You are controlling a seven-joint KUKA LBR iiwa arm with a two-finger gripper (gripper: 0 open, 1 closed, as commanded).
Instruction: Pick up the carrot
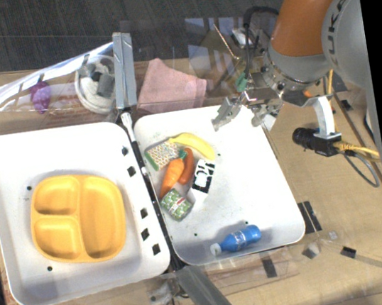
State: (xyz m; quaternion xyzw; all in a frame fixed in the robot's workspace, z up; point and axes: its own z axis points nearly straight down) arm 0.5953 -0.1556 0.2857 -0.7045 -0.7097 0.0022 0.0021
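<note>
A: Setting?
B: Wooden bench (325, 184) with two shallow white bins side by side, dark floor behind. Grey arm with an orange band (305, 11) comes in from the right.

A: Gripper?
B: Two-finger metal gripper (242, 113) hangs above the far rim of the right white bin (255, 195), toward its right corner. Fingers spread apart, nothing between them.

A: Carrot?
B: Orange tapered carrot (174, 172) lies in the right bin's left half, well apart from the gripper. It sits in a small pile: a yellow banana (195, 142) just behind it, a green-and-white packet (158, 152) at its far-left side, a black-and-white card (204, 176) touching on the right, a small green patterned packet (176, 203) at its near end.

A: Rest of that bin?
B: Blue plastic bottle (239, 238) lying on its side near the front rim.

A: Left bin?
B: Left white bin (25, 282) holds a yellow divided plastic tray (79, 216).

A: Behind the bins?
B: Pink folded cloth (166, 84), and a clear plastic bag (58, 83) with something purple inside.
</note>
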